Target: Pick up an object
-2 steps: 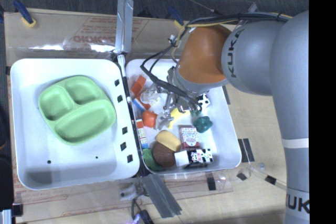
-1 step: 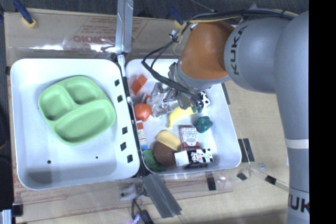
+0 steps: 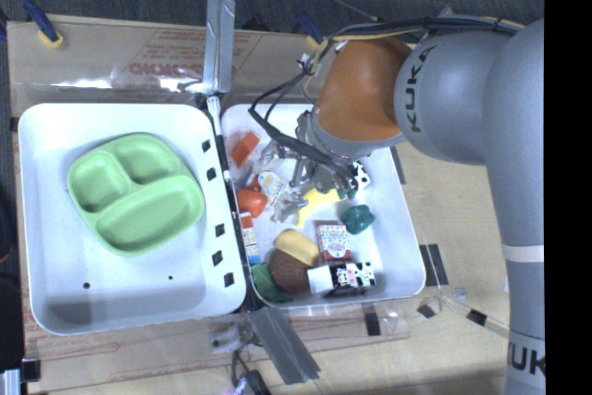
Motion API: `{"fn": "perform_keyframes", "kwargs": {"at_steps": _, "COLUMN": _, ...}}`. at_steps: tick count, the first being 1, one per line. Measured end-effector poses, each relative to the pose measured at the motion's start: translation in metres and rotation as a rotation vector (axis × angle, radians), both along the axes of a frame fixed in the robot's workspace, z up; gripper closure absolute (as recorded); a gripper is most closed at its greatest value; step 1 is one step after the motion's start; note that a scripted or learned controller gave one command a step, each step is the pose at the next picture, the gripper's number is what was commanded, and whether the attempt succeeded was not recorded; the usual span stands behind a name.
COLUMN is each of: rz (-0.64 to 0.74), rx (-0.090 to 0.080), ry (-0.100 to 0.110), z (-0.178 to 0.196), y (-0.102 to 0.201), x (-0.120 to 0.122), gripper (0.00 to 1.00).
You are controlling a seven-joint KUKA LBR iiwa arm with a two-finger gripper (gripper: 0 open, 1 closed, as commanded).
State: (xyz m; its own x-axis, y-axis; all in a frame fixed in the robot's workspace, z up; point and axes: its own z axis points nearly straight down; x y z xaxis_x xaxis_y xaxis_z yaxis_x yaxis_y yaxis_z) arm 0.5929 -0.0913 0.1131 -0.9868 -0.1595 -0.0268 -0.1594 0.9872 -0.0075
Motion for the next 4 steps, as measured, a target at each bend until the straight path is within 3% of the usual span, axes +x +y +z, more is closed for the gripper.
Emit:
{"fn": "perform_keyframes", "kwargs": {"at_steps": 1, "rz": -0.027, "rx": 0.003, "ry": 0.007, "z": -0.013, "y": 0.0, "x": -0.011, "gripper": 0.0}}
{"fn": "perform_keyframes", "kwargs": {"at_steps": 2, "rz": -0.065, "rx": 0.003, "ry": 0.003, "z": -0.011, "y": -0.04, "x": -0.051, "gripper": 0.0}}
{"fn": "perform_keyframes", "kwargs": {"at_steps": 3, "rz": -0.053, "rx": -0.001, "ry": 0.001, "z": -0.011, "y": -0.106, "x": -0.066, "gripper": 0.0}}
{"fn": "perform_keyframes", "kwargs": {"at_steps": 4, "rz": -0.158, "rx": 0.002, "ry": 0.002, "z": -0.011, "y": -0.039, "x": -0.06, "gripper": 0.0}}
